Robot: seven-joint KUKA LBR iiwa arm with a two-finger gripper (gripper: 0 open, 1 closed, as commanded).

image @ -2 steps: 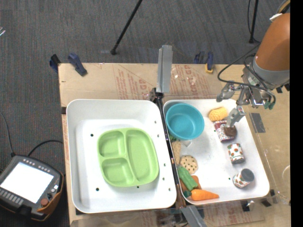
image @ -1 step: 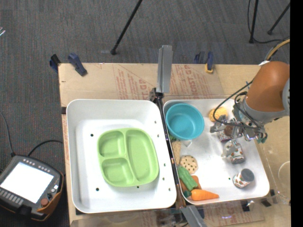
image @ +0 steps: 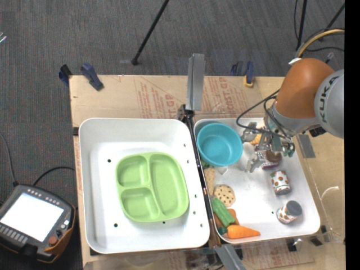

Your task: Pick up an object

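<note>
My gripper (image: pixel 263 157) hangs over the upper middle of the right bin (image: pixel 256 198), just right of a blue bowl (image: pixel 219 143). A dark reddish object (image: pixel 272 158) sits right against the gripper's right side; whether it is held is unclear. A small yellow item (image: pixel 256 139) lies just behind the gripper. A small printed can (image: pixel 279 181) stands below the gripper, and a second can (image: pixel 289 211) lies near the bin's front right. A cookie (image: pixel 224 195), a green vegetable (image: pixel 222 211) and a carrot (image: pixel 242 232) lie along the bin's front left.
The left bin (image: pixel 98 145) holds a green divided plate (image: pixel 151 185). A grey post (image: pixel 195 86) stands behind the divider between the bins. A tablet (image: pixel 31 218) sits on the floor at the lower left. The arm's orange band (image: pixel 301 89) looms over the right bin's back corner.
</note>
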